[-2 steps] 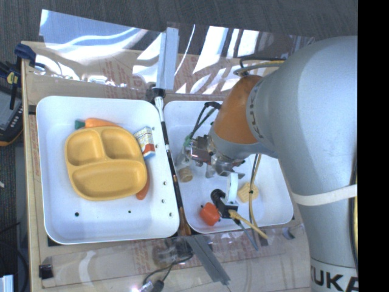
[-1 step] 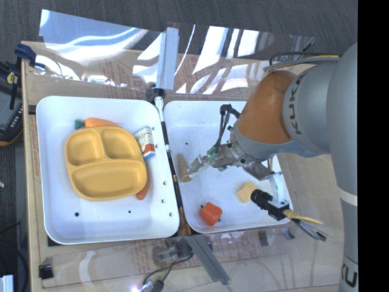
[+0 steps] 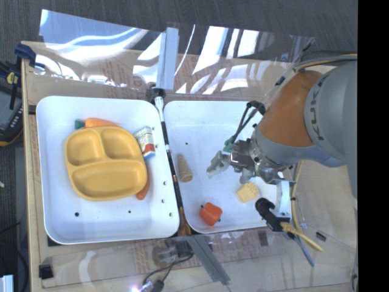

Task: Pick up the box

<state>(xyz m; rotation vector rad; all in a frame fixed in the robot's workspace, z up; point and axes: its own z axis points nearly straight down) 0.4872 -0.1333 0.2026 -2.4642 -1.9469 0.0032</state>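
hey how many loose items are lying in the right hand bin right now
3: a tan cylinder near the bin's left wall, an orange block toward the front edge, and a pale yellow piece below the gripper. The arm may hide more.

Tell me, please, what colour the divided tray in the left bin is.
The divided tray is yellow, seen clearly in the camera view.

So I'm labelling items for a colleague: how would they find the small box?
Look in the left white bin, which holds a yellow divided plastic tray. The small red-and-white printed box lies against the tray's right edge, near the bin divider. The only printed item there; its orange neighbours are plain.
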